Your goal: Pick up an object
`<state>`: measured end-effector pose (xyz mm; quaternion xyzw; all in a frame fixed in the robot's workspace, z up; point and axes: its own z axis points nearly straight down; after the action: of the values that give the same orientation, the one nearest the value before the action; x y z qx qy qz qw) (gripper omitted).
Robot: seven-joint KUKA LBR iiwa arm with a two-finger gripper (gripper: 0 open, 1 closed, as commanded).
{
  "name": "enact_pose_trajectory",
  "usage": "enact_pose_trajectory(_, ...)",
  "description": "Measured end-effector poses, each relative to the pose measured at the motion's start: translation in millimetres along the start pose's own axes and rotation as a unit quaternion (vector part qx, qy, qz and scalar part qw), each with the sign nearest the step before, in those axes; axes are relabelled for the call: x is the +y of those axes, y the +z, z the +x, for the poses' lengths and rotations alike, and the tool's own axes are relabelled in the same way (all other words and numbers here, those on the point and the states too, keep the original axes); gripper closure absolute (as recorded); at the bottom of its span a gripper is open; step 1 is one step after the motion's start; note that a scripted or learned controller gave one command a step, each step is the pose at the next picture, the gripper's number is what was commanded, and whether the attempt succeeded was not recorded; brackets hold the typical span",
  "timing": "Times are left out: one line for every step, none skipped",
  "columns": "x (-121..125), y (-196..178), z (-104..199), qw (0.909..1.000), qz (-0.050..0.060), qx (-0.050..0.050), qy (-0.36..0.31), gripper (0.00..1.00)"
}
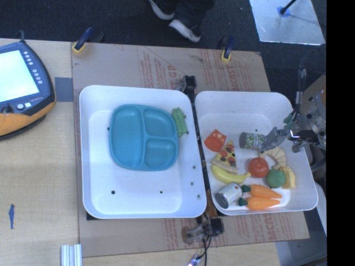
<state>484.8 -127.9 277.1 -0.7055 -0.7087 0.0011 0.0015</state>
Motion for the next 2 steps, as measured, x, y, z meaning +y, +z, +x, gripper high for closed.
enact_pose_trajectory(15, 124, -12, 1.0000, 0.002, 0.000, 0.000, 0.00)
enact_pose_trajectory(63, 183, -17, 1.0000, -0.003, -0.001, -0.001, 0.00)
